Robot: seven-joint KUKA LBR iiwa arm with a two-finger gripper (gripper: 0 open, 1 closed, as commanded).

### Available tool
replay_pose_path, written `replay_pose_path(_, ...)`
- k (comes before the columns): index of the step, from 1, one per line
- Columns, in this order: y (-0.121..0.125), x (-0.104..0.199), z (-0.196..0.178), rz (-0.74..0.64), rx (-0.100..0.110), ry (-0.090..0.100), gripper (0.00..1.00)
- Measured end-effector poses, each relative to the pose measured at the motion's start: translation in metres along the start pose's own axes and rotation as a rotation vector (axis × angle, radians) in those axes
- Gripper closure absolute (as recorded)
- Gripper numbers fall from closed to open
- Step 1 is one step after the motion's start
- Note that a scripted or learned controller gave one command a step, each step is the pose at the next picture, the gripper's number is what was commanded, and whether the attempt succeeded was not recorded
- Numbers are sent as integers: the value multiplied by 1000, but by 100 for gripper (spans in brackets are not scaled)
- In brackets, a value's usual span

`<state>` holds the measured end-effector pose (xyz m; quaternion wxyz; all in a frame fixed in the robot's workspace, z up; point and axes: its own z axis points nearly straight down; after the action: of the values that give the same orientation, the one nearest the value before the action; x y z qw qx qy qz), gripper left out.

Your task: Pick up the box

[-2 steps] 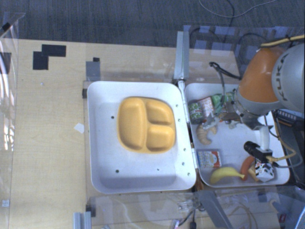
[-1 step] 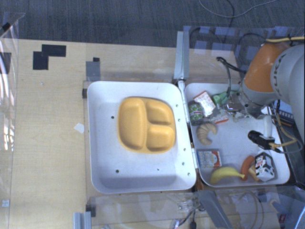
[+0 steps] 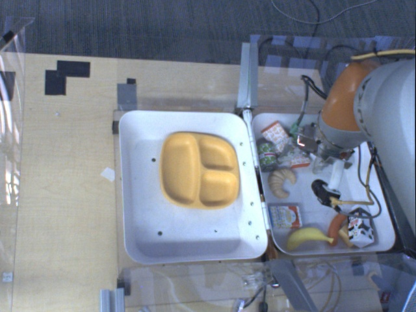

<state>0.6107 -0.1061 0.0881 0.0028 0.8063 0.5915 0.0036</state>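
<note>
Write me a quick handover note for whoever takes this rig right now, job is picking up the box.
Tool: over the right bin, upper middle; I can't tell whether it is open or shut, and nothing shows held.
Box: lies flat in the right bin near its front-left, just above the banana, below the croissant.
Left bin: yellow divided tray.
Done: no pick.
Left: move over the box, grasp, lift.

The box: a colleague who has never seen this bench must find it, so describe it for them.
Start at the right-hand white bin, the one the arm reaches into. Along its near edge lies a banana; the box lies flat just above it, below a croissant. It is the only flat, square-cornered item there, with a pale border round a printed face.
</note>
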Motion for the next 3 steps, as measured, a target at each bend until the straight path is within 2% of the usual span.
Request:
replay_pose_path(1,1,2,-12,-2,-2,3,100)
replay_pose_path(2,45,59,-98,-19,2,-2,100)
replay_pose_path(3,39,52,-97,-179,5,-2,100)
